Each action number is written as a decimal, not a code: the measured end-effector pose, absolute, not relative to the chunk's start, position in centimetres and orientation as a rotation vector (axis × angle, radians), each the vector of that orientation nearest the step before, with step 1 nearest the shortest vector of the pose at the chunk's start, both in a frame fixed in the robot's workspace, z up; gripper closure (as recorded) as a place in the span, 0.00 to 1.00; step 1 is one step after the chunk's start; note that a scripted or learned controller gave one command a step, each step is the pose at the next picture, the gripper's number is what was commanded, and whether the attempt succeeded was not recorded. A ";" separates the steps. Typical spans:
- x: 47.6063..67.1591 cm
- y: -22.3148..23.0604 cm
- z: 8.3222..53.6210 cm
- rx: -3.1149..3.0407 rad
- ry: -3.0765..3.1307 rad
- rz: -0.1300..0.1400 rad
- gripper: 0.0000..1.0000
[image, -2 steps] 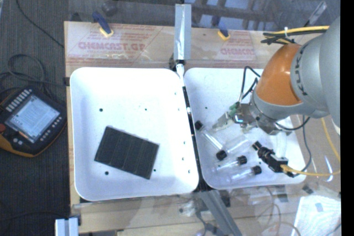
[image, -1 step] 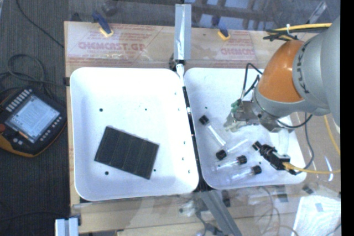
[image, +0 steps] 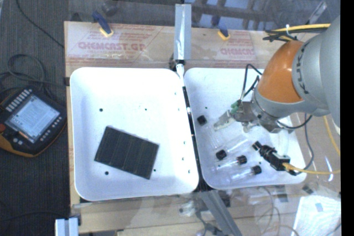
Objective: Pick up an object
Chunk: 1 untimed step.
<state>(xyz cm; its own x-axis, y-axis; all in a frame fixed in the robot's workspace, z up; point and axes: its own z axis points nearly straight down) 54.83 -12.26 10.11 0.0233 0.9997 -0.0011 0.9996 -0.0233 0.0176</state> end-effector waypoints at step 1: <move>50.6 -18.1 9.1 2.277 2.144 0.012 0.00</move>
